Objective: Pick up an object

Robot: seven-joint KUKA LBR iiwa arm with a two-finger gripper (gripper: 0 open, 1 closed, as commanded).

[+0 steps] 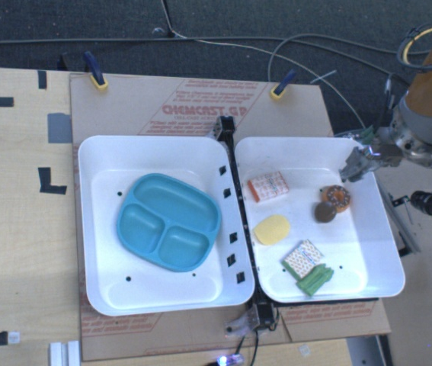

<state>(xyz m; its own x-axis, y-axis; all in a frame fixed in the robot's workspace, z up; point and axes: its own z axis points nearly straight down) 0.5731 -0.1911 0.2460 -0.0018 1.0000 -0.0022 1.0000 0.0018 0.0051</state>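
Approach step: the gripper (pixel 355 166) hangs at the right bin's (pixel 368 277) upper-right rim, jaws' state unclear; next, descend onto the donut (pixel 337 197).

Red print ran across the brown cardboard sheet (pixel 193 109) under the two bins, upside down from the camera's side and too blurred to read with certainty. Fainter red lettering showed on the sheet's near edge, also unreadable. No other text, number or label could be made out.
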